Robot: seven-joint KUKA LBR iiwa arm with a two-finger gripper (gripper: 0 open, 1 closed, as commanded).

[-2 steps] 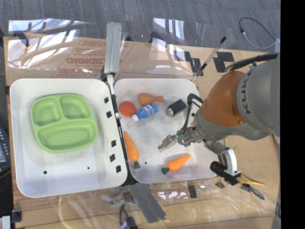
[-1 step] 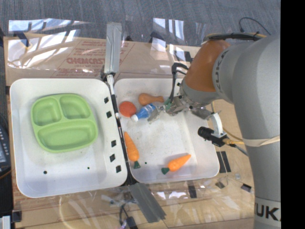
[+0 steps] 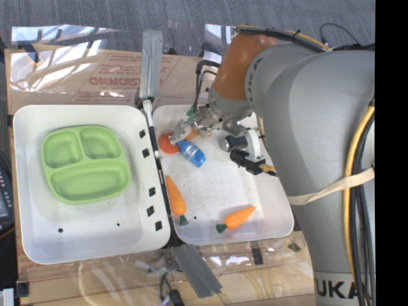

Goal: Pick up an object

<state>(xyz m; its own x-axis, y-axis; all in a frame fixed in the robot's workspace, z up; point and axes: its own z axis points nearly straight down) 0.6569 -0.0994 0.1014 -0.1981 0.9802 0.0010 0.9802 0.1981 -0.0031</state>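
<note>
In the right bin lie several small objects. A blue bottle-shaped piece rests near the upper left, touching a red-orange round piece. One orange carrot lies along the bin's left wall, and a second carrot sits near the front edge. My gripper hangs low over the bin's upper left corner, just above the blue piece and the red-orange piece. The wrist and its cables hide the bin floor behind it.
The left bin holds a green divided plate. A ridge with black clips separates the two bins. The grey arm covers the right bin's right side. Cardboard and tape lie behind the bins.
</note>
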